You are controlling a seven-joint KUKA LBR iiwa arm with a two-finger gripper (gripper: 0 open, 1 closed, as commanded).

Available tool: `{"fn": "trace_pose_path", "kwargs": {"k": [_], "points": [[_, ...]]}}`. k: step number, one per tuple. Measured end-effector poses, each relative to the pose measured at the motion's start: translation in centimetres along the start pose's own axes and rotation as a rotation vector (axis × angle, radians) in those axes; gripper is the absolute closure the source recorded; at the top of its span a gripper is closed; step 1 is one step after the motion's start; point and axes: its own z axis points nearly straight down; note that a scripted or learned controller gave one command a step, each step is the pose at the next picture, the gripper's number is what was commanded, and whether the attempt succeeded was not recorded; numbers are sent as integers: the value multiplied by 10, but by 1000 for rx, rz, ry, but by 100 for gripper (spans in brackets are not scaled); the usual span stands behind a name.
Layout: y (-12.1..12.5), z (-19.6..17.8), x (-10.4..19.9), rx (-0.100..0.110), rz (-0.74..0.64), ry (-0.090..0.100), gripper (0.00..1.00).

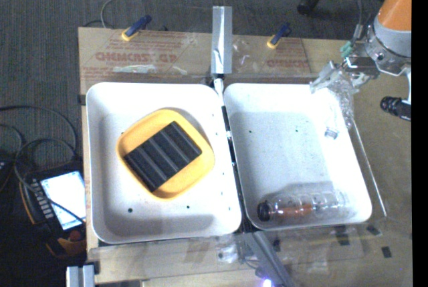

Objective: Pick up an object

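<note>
**Bottle at the front of the right bin, gripper up by the far corner**

Nearest you, along the front wall of the right bin, lies a clear plastic bottle on its side — dark cap toward 9 o'clock, a brownish patch showing through its middle. It rests against the bin's front edge, at about 6 o'clock within that bin. You can also spot a small clear scrap on the bin floor toward 2 o'clock, well apart from the bottle.

Look to the left bin and you see a yellow dish with rounded corners, sitting near the centre and turned at a slant. A dark ribbed insert fills its top.

Your gripper sits at 1 o'clock of the right bin, over its far right corner, reaching in from the arm at the view's right edge. Its fingers are clear and blend with the bin rim, so you cannot tell whether they stand wide or narrow — nor whether anything sits between them.

Behind the bins, at 12 o'clock, a cardboard sheet carries two blue-and-yellow clamps.
</note>
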Motion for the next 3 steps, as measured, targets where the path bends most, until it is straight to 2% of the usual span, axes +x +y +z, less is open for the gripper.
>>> {"fn": "trace_pose_path", "kwargs": {"k": [1,2,3], "points": [[-23,151,39,0,-215,1,0],[-66,164,9,-15,-390,-6,0],[4,166,5,-4,-213,-1,0]]}}
